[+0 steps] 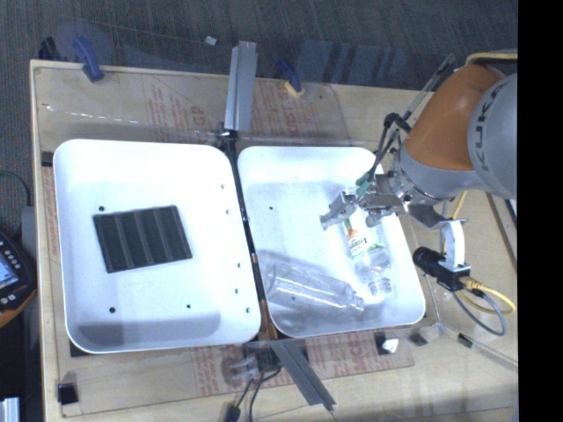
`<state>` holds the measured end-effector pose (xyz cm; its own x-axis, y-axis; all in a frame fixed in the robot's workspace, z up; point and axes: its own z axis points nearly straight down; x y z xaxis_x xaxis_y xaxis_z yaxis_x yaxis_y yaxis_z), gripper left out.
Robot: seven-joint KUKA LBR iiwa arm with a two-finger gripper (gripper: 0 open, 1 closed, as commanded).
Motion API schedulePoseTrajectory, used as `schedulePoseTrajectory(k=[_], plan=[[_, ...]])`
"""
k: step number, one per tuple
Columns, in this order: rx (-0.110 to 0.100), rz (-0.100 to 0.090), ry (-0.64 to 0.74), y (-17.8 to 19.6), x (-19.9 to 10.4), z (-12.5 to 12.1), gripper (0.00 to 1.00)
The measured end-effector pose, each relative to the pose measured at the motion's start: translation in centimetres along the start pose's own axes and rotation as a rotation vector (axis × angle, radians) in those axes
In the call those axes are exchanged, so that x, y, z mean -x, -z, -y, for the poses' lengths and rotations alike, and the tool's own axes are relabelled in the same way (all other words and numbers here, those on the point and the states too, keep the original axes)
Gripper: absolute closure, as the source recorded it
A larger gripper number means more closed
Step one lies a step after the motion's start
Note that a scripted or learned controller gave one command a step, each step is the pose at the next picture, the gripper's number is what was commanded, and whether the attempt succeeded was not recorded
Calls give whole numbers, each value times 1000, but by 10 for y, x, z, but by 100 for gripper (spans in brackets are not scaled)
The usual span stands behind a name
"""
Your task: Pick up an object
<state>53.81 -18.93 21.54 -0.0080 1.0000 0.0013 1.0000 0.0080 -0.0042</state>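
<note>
Reaching in from the right, the arm (pixel 457 130) hangs its hand (pixel 352 211) low over the right bin (pixel 264 183), above the upper end of a small clear bottle (pixel 365 253) with a label. Whether the hand is spread or closed on anything I cannot tell; metal parts blur together there. Two clear bottles lie in that bin: the small one near the right wall, and a larger one (pixel 312 288) slanting along the front wall, its tip close to the small one. The bin's left and back areas lie bare. The left bin (pixel 79 174) holds one dark ribbed panel (pixel 142 237), with free floor all round it. Both bins sit touching on a pale wood counter (pixel 132 99).
</note>
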Motion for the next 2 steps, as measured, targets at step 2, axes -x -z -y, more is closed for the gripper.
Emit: schedulePoseTrajectory(k=[2], plan=[[0,2,16,-40,20,-23,0]])
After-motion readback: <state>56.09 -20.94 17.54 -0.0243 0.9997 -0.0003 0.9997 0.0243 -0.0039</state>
